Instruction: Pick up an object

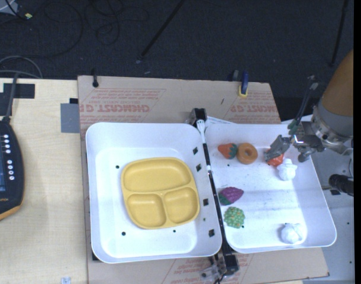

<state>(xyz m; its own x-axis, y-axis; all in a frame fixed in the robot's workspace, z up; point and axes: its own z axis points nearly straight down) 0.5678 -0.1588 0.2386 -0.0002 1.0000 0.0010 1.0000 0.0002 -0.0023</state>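
Reaches in from the right over the far right part of the right bin, end effector low above the bin floor. Cannot tell how wide it stands, nor whether anything sits inside it: dark metal parts blur together there. Appears to touch or overlap a small red-orange object at its left tip; contact or mere overlap, cannot say. Just below, a small white lumpy object, close beside the red-orange one.

Further left in the same bin, near the far wall: an orange ring like a doughnut, and touching its left side an orange-red piece with a green end. Nearer the camera, along the divider: a purple object, and just below it a green knobbly object. In the near right corner, well apart from the rest, a second white object.

In the left bin, a yellow divided plate with three compartments, lying flat in the middle.

Under both bins, a sheet of brown cardboard with red print, on the pale worktop. At the left edge of the worktop, a dark handheld control pendant.
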